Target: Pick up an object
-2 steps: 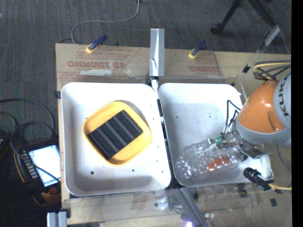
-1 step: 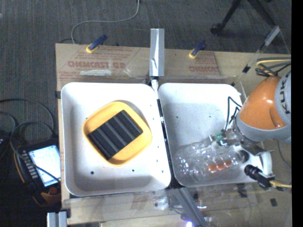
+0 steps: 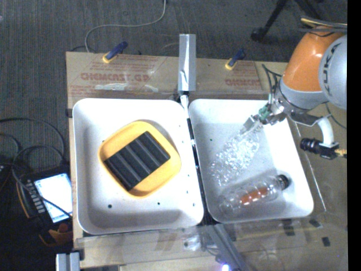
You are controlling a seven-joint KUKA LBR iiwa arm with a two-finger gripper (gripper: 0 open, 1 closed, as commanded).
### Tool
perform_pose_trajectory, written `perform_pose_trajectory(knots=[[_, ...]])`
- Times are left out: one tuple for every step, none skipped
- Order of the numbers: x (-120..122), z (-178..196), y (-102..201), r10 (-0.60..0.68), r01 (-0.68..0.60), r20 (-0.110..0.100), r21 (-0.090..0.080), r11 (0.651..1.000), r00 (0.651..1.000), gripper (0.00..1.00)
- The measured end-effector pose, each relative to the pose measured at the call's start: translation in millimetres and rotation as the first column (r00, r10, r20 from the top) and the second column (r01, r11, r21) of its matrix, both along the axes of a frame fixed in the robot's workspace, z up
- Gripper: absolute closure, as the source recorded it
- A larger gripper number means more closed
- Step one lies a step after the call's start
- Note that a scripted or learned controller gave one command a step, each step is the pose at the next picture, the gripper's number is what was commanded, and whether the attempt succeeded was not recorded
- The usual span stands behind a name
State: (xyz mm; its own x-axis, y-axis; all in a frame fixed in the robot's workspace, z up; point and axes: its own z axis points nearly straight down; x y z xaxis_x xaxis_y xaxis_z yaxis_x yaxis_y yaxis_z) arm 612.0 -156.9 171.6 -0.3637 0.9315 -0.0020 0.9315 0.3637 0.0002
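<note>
A crushed clear plastic bottle point(image 3: 236, 154) lies slantwise across the right bin point(image 3: 299, 176). Its narrow neck end with a greenish cap points up and to the right. My gripper point(image 3: 267, 115) is at the bin's far right corner, shut on that neck end. The bottle's crumpled body trails down and to the left toward the bin floor. Another clear bottle point(image 3: 254, 195) with orange contents and a dark cap lies along the near wall of the same bin. A yellow block with a black ribbed top point(image 3: 140, 158) rests in the left bin point(image 3: 90, 123).
The grey and orange arm point(image 3: 316, 66) reaches in over the right bin's far right corner. A grey post point(image 3: 186, 64) stands behind the seam between the bins. Two clamps point(image 3: 114, 52) grip the cardboard at the back. A small screen device point(image 3: 49, 195) sits on the floor to the left.
</note>
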Motion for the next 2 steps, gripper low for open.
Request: perform_pose_trajectory(knots=[[33.5,-58.6,17.0,0.260,-0.260,0.013,-0.007,0.966,0.966,1.00],[51.3,14.2,103.3,0.210,-0.210,0.003,-0.002,0.978,0.978,1.00]])
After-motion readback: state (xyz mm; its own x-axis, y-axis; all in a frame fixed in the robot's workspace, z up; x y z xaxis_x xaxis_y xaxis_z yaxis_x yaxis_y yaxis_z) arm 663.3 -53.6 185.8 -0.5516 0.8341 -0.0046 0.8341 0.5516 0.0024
